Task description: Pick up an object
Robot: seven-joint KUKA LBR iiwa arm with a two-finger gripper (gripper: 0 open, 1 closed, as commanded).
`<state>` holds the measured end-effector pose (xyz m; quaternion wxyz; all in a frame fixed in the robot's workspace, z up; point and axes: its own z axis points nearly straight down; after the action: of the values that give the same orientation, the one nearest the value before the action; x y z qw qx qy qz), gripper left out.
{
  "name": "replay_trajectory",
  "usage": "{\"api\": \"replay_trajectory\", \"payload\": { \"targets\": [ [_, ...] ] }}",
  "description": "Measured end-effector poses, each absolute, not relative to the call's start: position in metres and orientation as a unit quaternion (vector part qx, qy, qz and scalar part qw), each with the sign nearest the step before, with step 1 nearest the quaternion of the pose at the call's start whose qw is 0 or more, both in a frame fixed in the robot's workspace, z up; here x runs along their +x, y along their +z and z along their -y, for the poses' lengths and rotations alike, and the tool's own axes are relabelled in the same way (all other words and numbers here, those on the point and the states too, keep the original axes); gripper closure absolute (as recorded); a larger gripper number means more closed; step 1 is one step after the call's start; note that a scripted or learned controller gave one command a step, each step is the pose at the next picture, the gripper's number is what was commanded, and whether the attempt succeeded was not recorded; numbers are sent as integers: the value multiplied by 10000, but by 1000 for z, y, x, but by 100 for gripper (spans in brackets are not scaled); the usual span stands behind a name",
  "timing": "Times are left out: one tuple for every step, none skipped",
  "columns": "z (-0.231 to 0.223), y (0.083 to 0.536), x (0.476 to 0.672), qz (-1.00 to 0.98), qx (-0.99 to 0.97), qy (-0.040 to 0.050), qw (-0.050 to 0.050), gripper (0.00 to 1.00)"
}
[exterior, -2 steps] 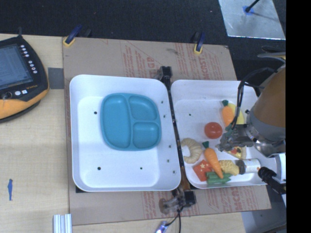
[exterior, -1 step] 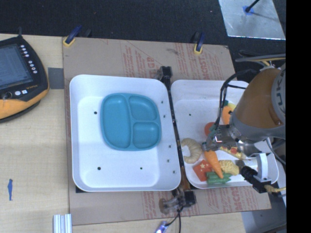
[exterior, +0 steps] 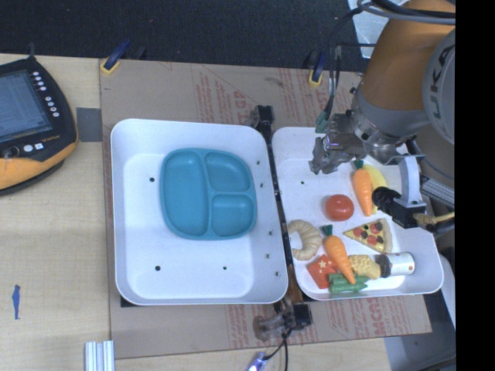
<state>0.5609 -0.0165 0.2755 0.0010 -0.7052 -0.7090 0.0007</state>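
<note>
I see my claw (exterior: pixel 325 163) low at the right bin's (exterior: pixel 298 149) far edge; grip state unclear. That bin holds two carrots (exterior: pixel 362 185) (exterior: pixel 337 251), one tomato (exterior: pixel 338 206), one pizza slice (exterior: pixel 370 235), one croissant (exterior: pixel 305 238). One blue plate (exterior: pixel 207 192) sits left.

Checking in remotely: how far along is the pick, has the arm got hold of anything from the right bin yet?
Done: nothing looks lifted; the round red tomato toy, the orange carrot toy and the pizza slice toy all lie in the right white bin. In hand: the tool is low over that bin's far left corner, with nothing visibly in it. Left: close on an item and raise it. The teal divided plate sits in the left bin.
</note>
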Motion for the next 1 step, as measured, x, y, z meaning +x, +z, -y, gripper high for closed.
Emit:
{"api": "replay_trajectory", "payload": {
  "targets": [
    [17, 275, 561, 7087, -7055, 13, 14, 0]
  ]
}}
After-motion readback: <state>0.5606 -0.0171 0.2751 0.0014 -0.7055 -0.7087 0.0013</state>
